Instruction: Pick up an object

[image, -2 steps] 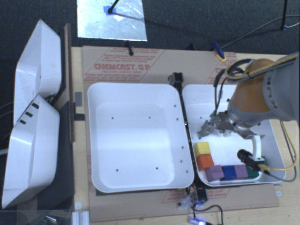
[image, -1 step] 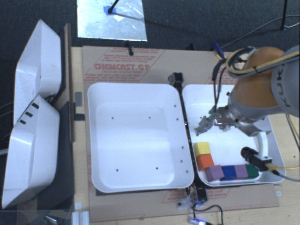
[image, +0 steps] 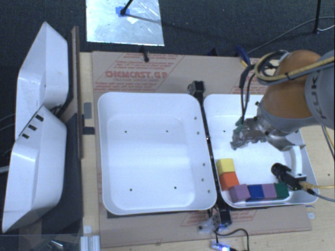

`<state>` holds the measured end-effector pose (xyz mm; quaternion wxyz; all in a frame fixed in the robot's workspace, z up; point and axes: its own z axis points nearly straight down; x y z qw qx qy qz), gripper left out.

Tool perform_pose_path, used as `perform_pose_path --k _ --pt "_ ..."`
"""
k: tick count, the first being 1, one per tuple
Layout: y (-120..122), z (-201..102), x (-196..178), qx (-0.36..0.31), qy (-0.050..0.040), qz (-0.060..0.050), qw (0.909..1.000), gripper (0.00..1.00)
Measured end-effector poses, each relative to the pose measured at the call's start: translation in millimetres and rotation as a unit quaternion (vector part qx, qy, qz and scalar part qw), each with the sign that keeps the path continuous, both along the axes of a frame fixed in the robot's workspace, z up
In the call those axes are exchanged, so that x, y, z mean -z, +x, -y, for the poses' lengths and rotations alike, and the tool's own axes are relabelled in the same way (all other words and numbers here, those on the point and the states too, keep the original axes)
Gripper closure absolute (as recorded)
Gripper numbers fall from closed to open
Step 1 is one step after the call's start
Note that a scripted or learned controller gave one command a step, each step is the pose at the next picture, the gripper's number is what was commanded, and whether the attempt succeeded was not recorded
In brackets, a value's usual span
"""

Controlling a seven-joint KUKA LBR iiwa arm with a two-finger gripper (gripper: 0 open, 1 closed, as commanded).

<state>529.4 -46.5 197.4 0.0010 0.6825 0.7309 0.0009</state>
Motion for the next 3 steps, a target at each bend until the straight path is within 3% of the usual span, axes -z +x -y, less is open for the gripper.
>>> perform_pose_path --k 1,2,3 --pt "76.6 -36.3 -84.0 0.032 0.0006 0.003 0.9995 1.0" --pt "135.4 1.0 16.2 0.035 -0.0004 -0.005 0.9994 1.0" --pt "143.5 49.9 67.4 0.036 -0.0001 -0.003 0.9993 1.0"
